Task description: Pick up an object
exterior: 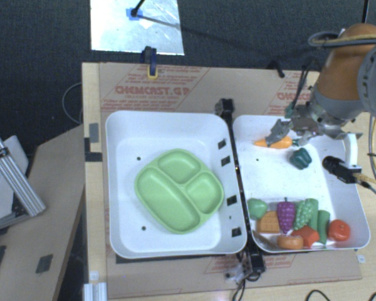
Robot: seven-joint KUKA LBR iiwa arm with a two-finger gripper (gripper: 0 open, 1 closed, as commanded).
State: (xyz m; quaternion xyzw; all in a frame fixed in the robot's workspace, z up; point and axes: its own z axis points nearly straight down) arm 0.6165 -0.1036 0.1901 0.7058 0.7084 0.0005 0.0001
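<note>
My gripper [281,132] hangs low over the far part of the right bin [352,187], on the grey arm that reaches in from the right. An orange toy carrot [272,143] lies on the bin floor right beneath and against the gripper's tip. A dark teal toy [301,158] sits just right of it, a little nearer the camera. Along the bin's near wall lies a heap of toy food: a green piece [257,207], purple grapes [286,213], corn [269,222], green vegetables [308,212] and a red tomato [339,230].
The left bin [122,168] holds a light green divided plate [178,190]. A black divider with clips [232,168] runs between the bins. A black part with a cable [339,168] sticks over the right bin's right wall.
</note>
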